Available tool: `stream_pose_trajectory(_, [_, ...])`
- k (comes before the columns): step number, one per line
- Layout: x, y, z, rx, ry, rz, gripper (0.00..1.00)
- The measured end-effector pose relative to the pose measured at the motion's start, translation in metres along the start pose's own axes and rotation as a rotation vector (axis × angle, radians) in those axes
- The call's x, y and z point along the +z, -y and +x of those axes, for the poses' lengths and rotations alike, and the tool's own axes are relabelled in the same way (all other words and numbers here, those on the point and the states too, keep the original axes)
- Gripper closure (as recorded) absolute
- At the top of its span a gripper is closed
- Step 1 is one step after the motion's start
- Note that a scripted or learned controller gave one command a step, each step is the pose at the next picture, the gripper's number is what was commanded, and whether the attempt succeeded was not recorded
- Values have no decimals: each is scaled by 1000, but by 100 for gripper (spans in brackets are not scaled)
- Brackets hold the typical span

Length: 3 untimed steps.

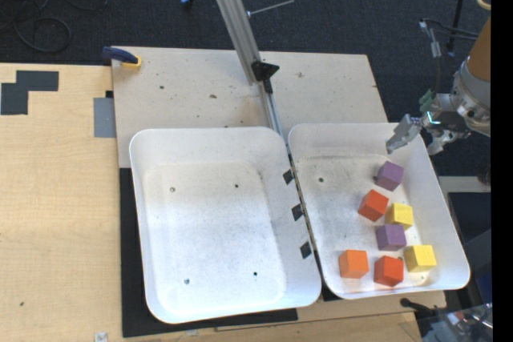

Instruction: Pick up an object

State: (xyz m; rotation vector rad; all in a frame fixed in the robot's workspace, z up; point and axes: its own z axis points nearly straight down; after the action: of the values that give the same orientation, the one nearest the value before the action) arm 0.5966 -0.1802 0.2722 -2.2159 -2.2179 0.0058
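Seven small blocks are sitting in the right bin [321, 148], and I am choosing one of them to pick up. In the camera view, looking down at a slant, they are clustered toward the bin's right and near side: a purple block [390, 175] farthest back, an orange-red block [373, 205] just in front of it, a yellow block [401, 214] touching that one's right side, a second purple block [391, 236] below, then a front row of an orange block [353, 263], a red block [389, 270] and a second yellow block [420, 256]. The left bin [160, 152] is lying beside it, the two rims touching.

The gripper [407, 132] is hovering over the right bin's far right corner, near the back purple block but apart from it. I am seeing nothing between its fingers, and I cannot tell whether they are spread or closed.

I am judging the blocks to be light, rigid cubes with flat matte faces, likely wood or foam, neither fragile nor slippery. Two opposite flat sides would be the place to take hold. The back purple block is standing freest, so I am favouring it; the packed neighbours are leaving little room for fingers.

I am finding no brand, label or readable writing anywhere.
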Motion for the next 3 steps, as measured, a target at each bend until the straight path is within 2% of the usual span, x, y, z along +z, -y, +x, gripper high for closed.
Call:
stream_pose_trajectory(1, [-2, -1, 0, -1, 1, -4, 0])
stream_pose_trajectory(2, [46, 1, -8, 2, 1, 0, 0])
stream_pose_trajectory(3, [109, 3, -2, 1, -1, 3, 0])
